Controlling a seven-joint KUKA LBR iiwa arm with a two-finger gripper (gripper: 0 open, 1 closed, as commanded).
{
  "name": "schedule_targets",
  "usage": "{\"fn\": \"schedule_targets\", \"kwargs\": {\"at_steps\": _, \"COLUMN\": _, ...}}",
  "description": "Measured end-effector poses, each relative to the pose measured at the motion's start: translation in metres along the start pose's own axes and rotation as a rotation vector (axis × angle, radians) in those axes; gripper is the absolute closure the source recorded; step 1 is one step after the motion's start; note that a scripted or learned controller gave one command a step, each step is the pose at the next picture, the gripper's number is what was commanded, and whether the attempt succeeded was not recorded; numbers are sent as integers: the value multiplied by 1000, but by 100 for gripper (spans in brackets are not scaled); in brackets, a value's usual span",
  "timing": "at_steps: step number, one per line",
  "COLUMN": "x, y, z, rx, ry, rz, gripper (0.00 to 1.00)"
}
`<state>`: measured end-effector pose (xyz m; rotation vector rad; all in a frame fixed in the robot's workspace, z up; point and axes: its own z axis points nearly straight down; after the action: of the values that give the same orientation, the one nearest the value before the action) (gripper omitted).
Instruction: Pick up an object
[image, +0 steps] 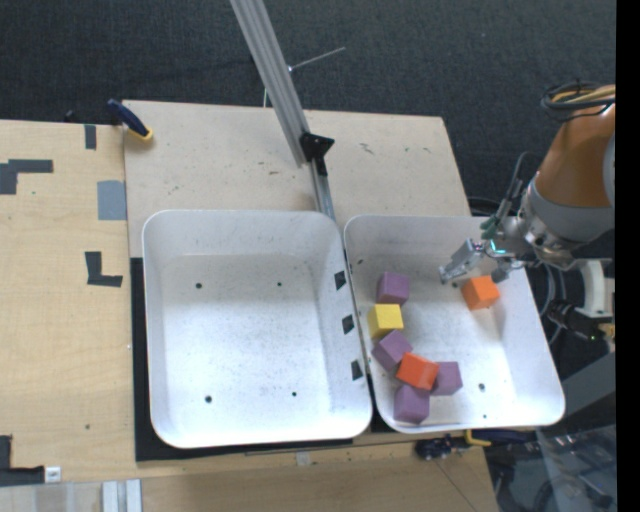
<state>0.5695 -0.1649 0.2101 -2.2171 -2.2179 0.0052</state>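
Observation:
My gripper (476, 266) hangs over the right part of the right bin (520, 372), below the arm's orange band. An orange cube (482, 292) sits directly under its tip and touches it in the image. I cannot make out whether the cube is held or resting on the bin floor. Further left in the same bin lie a purple cube (393, 288), a yellow cube (386, 319) and another purple cube (392, 349). Near the front are a red-orange cube (417, 371) and two more purple cubes (447, 377) (411, 403).
The left bin (160, 300) stands beside the right one, sharing a raised middle wall. A slanted metal rail (285, 85) runs from the top down to the bins' junction. Cables hang at the far right by the arm.

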Motion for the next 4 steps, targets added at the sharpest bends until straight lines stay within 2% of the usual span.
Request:
{"fn": "schedule_targets", "kwargs": {"at_steps": 1, "x": 0, "y": 1, "z": -3, "rx": -5, "ry": -1, "rz": -1, "gripper": 0}}
{"fn": "schedule_targets", "kwargs": {"at_steps": 2, "x": 9, "y": 4, "z": 55, "rx": 1, "ry": -1, "rz": -1, "gripper": 0}}
{"fn": "schedule_targets", "kwargs": {"at_steps": 3, "x": 1, "y": 2, "z": 116, "rx": 2, "ry": -1, "rz": 0, "gripper": 0}}
{"fn": "schedule_targets", "kwargs": {"at_steps": 4, "x": 2, "y": 1, "z": 119, "rx": -3, "ry": -2, "rz": -1, "gripper": 0}}
